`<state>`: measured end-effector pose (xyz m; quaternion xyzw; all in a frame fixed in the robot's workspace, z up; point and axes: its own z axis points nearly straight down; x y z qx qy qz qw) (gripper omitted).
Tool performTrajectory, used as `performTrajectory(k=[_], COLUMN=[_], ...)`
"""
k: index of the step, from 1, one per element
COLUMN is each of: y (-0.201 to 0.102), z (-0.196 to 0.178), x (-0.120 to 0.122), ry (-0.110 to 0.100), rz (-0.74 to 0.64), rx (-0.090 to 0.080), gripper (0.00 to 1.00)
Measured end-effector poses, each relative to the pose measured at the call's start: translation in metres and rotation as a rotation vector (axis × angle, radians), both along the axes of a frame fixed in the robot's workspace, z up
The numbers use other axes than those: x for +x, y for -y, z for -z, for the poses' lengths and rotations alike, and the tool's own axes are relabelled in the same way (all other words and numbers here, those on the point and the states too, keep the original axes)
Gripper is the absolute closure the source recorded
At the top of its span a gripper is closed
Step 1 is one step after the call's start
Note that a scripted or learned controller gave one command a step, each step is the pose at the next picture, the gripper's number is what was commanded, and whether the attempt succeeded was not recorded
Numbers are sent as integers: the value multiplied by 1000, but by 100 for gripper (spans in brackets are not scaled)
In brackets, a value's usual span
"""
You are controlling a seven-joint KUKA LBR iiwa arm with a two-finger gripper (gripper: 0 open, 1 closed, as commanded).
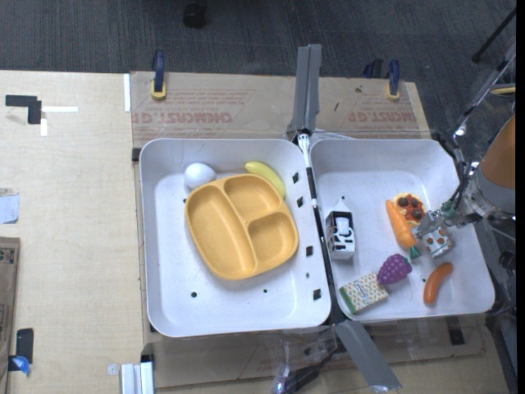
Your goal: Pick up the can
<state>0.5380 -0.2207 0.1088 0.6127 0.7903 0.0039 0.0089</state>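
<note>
Landmark: black-and-white carton point(340, 235), standing against the left wall of the right bin point(385, 156).
Can: small patterned can point(435, 240), well right of the carton, near the bin's right wall, apparently tipped rather than upright.
Gripper: gripper point(447, 217) just above and right of the can, further from the carton than the can, reaching in at a slant.
Grip state: cannot tell, too small and cluttered to read; no sign of the can lifted.
Neighbours: toy carrot point(400, 222) between carton and can, its lower end just beside the can; purple grapes point(394, 269) below and right of the carton; orange sausage point(437, 284) further right and lower, just under the can.
Step in hand: likely closing in on the can for a grasp.
Risk, crowding: likely catching the carrot tip along with the can, or nudging the sausage.
Risk, slip: rounded tilted body likely rolling or squirting out under an off-centre squeeze.
Risk, wall: little room on the side away from the carton; possible scrape against the bin wall on descent.
</note>
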Motion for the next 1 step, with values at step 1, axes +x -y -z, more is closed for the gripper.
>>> performTrajectory(k=[1], y=[-3], z=[-119], x=[-23], ry=[-19], rz=[97], rx=[4], gripper=[100])
